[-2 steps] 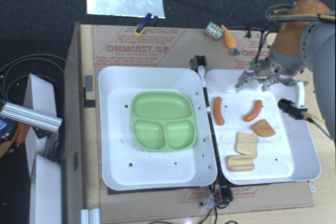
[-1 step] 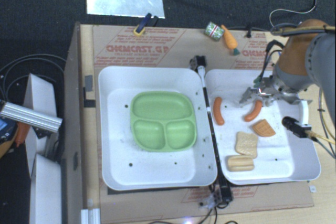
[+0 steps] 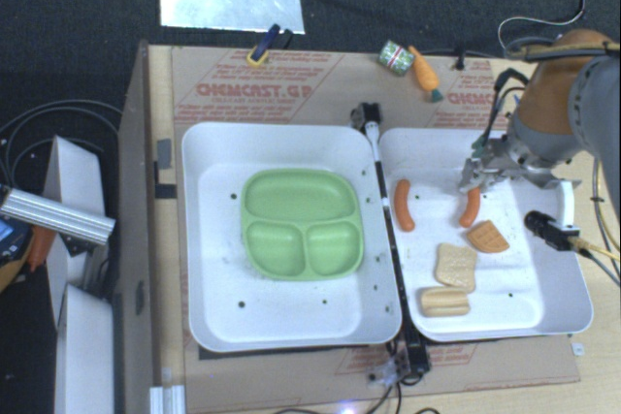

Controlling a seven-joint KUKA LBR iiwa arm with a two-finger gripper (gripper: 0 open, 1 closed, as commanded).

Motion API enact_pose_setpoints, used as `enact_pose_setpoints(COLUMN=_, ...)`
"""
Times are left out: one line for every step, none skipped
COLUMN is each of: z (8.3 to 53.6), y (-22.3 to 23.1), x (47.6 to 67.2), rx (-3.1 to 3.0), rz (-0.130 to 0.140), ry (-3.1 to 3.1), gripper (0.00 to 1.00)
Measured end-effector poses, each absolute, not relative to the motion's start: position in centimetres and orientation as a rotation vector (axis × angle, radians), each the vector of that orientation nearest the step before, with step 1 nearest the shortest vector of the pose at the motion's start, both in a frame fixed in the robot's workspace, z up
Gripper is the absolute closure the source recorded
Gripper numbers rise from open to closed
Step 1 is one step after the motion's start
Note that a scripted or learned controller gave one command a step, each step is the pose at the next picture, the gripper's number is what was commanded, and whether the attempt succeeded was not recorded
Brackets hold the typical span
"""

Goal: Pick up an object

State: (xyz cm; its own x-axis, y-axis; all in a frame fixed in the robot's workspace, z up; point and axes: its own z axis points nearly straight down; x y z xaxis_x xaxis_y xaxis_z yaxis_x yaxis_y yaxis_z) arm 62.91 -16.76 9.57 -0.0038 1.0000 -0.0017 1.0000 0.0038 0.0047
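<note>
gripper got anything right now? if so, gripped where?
Cannot be told. The gripper sits at the upper end of a small orange sausage in the right bin; an actual grasp isn't visible.

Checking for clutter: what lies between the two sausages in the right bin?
Nothing; the camera view shows bare white bin floor between the left sausage and the right sausage.

Claw [image 3: 477, 177] just above a sausage [image 3: 472, 207] in the right bin [image 3: 558, 301]
</note>
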Motion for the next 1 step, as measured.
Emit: enact_pose_setpoints(z=18.55, y=-6.28, x=57.52, rx=2.215, rz=0.006, ry=2.225, gripper=1.0)
